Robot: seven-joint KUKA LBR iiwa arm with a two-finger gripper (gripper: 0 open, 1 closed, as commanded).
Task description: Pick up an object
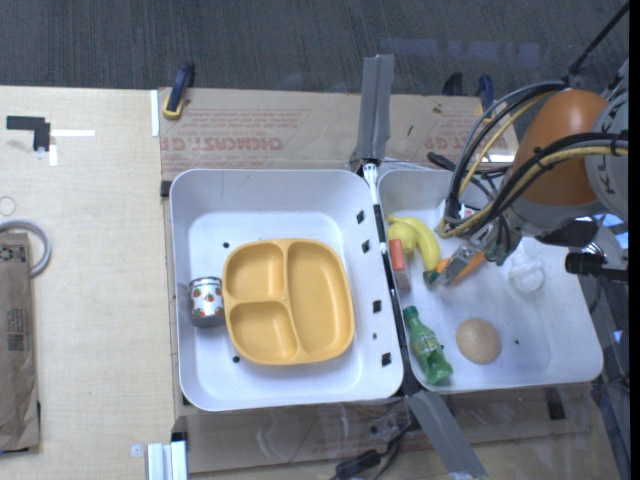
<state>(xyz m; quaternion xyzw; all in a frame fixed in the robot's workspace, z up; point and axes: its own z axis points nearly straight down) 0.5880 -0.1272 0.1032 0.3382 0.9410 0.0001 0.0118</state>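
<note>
Two shallow white bins sit side by side on the bench. The left bin (190,218) holds a yellow divided plate (289,300) lying flat near its middle, with a small printed can (206,300) touching or just beside the plate's left edge. In the right bin (560,363), a yellow banana (416,239) lies at the far left, close to the wall between the bins. An orange marker (398,258) rests just beside the banana on its left, along that same wall. A green bottle (426,347) lies on its side at the near left corner, and a tan, egg-shaped ball (478,340) sits just to its right, apart from it. A crumpled piece of clear plastic (526,276) lies further right. The arm reaches in from the right, its cables arching over the bin, and the gripper (452,268) is low in the bin, just right of the banana's near end. Whether it is spread or pressed together cannot be told, and no object is visibly between its tips.
</note>
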